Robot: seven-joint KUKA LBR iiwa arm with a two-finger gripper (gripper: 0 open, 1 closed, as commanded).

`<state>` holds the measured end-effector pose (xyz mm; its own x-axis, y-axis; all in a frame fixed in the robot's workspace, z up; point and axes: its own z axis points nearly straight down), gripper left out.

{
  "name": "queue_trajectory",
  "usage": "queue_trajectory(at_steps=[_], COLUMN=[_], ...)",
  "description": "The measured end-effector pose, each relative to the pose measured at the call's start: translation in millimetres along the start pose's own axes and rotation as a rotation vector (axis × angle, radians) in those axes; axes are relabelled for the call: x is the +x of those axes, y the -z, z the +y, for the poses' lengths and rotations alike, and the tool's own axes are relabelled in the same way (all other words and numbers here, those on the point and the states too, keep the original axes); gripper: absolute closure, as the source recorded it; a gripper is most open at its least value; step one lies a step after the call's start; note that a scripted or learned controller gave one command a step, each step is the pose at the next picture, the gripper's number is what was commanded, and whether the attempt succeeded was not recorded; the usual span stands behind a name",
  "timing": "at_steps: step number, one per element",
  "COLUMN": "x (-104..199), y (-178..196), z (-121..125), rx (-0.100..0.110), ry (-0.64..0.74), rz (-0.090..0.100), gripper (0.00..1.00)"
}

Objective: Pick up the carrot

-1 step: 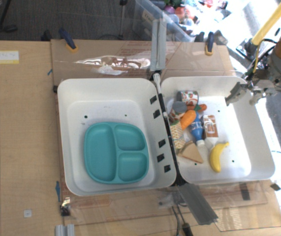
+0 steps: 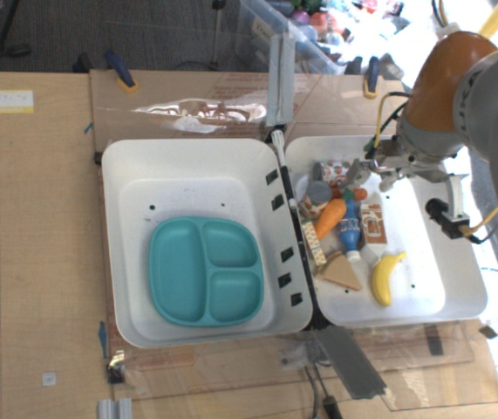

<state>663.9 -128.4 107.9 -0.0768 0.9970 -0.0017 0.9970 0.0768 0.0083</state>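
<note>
The orange carrot point(image 2: 330, 217) lies in the right bin point(image 2: 458, 269), near its left wall, slanting with its green end up toward the bin's back. My gripper point(image 2: 371, 177) hangs over the back part of that bin, up and to the right of the carrot and apart from it. It stands open with nothing between its fingers. The grey arm with its orange band point(image 2: 449, 68) comes in from the upper right.
Around the carrot lie a blue bottle point(image 2: 350, 232), a tan wedge point(image 2: 343, 274), a yellow banana point(image 2: 385, 277), a brown packet point(image 2: 372, 223) and small boxes along the left wall. The left bin point(image 2: 126, 234) holds a teal divided plate point(image 2: 207, 270). A metal post point(image 2: 279, 85) stands between the bins.
</note>
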Motion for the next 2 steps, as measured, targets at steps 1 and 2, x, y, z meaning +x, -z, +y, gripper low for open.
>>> queue_trajectory(at_steps=[1, 2], x=[30.6, 32.7], y=[-14.8, -15.4], z=[-27.6, -132.7], rx=[0.005, -0.007], ry=[0.003, 0.270], rz=[0.000, -0.002], gripper=[0.00, 0.00])
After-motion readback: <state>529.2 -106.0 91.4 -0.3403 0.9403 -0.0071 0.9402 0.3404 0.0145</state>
